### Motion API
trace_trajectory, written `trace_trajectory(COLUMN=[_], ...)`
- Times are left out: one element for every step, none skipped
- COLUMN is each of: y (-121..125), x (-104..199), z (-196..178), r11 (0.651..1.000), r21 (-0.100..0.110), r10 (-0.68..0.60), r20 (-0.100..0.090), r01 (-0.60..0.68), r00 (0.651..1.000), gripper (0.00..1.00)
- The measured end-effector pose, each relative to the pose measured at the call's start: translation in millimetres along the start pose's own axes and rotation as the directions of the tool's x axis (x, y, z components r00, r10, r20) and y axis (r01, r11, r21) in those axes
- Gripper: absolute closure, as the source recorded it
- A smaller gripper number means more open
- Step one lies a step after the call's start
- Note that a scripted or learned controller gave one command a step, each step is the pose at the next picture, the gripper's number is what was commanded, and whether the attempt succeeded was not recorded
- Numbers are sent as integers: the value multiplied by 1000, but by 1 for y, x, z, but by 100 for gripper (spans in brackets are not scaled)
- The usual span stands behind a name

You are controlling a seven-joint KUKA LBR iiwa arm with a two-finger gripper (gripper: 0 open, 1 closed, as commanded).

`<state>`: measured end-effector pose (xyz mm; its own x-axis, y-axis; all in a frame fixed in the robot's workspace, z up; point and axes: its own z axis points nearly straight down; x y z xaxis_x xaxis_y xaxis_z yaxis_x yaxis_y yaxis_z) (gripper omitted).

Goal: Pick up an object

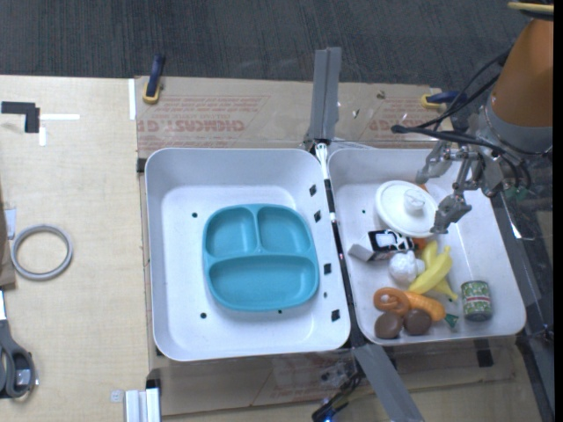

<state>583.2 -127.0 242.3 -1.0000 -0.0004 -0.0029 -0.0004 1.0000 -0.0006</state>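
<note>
gripper (pixel 459 188) over right bin (pixel 506 262), cardboard (pixel 264 117) print mirrored

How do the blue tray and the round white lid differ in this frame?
The blue tray lies alone in the left bin; the white lid sits in the right bin among other items. The tray is larger, a rounded rectangle split into compartments; the lid is a small disc with a knob. Both lie flat.
</note>
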Motion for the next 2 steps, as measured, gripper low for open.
trace_trajectory(y=[17,-2], x=[24,-10], z=[150,150], r11=[993,974], r21=[0,0], r10=[120,226], r20=[-1,1], r01=[-120,-226], r00=[993,974], gripper=[0,0])
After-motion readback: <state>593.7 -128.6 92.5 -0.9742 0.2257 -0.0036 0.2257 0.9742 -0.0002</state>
